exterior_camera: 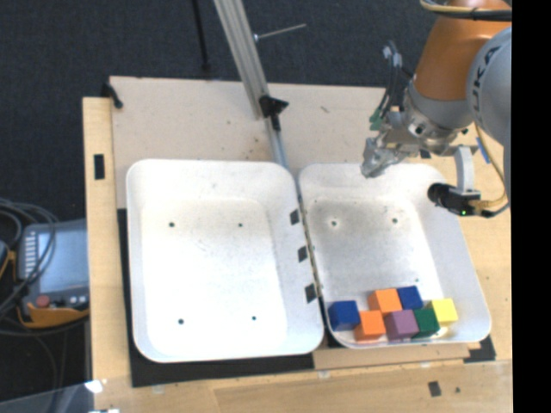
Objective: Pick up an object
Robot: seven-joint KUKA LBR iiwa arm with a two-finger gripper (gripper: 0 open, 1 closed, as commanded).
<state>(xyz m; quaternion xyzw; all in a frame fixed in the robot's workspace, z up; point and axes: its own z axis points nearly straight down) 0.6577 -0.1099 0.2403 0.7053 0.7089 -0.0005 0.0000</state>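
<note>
Blocks [393, 312] clustered right bin [366, 231] near corner; tool [376, 163] well apart.

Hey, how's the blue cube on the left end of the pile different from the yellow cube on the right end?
The blue cube sits at the left end of the cluster, nearest the divide between the two white bins; the yellow cube sits at the right end, near the right bin's outer wall. Blue reads dark, yellow bright. The blue one has an orange cube beside it; the yellow one has a green cube. Both look alike in size, far from the gripper.
</note>
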